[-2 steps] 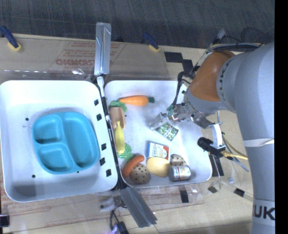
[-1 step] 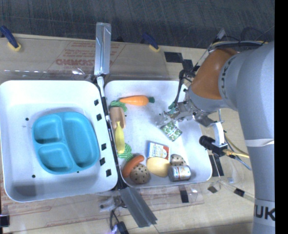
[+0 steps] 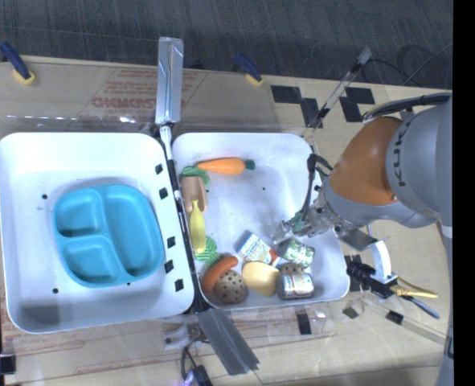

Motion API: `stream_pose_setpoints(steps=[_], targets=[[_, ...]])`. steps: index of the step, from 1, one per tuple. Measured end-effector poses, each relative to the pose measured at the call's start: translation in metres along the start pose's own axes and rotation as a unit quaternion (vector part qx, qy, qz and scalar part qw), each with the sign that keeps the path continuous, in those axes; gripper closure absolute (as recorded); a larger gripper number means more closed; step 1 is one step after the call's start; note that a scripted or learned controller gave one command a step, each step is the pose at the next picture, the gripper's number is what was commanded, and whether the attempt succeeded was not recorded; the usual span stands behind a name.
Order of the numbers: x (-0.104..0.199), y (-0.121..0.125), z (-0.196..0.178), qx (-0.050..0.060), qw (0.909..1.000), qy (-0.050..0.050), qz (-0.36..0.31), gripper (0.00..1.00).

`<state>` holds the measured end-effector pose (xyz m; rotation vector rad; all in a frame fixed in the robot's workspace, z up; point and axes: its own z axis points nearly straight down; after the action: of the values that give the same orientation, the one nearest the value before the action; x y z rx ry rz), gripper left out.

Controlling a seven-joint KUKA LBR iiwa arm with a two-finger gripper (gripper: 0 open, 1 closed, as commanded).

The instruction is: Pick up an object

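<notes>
Looks like the approach, with gripper (image 3: 297, 227) poised toward three o'clock in the right bin (image 3: 269, 195), grip state impossible to tell, just twelve o'clock of the packet (image 3: 300, 253); next, probably, dropping squarely and closing on it.

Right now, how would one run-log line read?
gripper: in right bin, by green-white packet | grasp: unclear | left bin: blue tray

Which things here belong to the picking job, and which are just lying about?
For the job: hand; right bin; carrot; green-labelled can; yellow fruit.
Lying about: blue divided plate in the left bin; blue clamp at the bench edge.
</notes>
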<state>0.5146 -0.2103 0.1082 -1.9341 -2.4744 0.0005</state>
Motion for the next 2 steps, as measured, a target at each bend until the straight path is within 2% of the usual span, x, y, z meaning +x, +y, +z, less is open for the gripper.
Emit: stream_pose_setpoints(steps=[1, 2], targets=[[0.064, 0.118, 0.017, 0.0, 0.9996, 0.002, -0.028, 1.0], [0.084, 0.168, -0.087, -0.003, 0.9865, -0.002, -0.164, 1.0]])
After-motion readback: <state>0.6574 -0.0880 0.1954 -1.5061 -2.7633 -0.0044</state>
